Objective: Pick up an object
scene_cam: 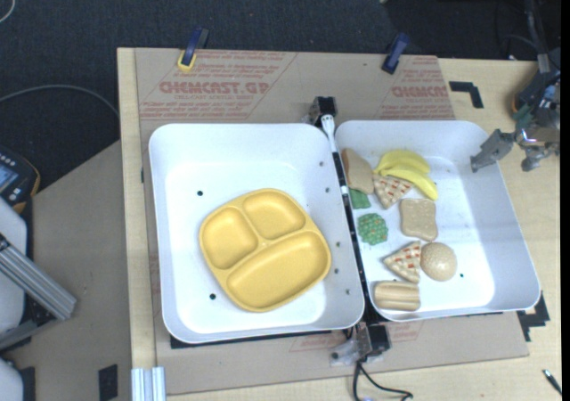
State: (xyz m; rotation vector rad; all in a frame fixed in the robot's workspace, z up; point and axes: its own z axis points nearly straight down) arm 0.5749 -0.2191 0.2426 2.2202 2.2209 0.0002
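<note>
Hovering at the right rim of the right bin (512, 212), my pincer (492, 151) sits high near the upper right corner, well apart from every object. Whether it is apart or together I cannot tell at this angle; it grips nothing.

Candidates all lie crowded along the left half of this bin: banana (408, 167), pizza slice (389, 189), bread slice (419, 218), round bun (438, 260), second pizza slice (403, 259), hot dog (396, 295), green broccoli piece (372, 229).

Risks, as I judge them:
- Tight packing: closing on one item may catch or shove a neighbour.
- Flat pieces may slip out from under my tips.
- Items against the divider wall leave little clearance on that side.

Left bin holds a yellow divided plate (264, 248), not my concern.
</note>
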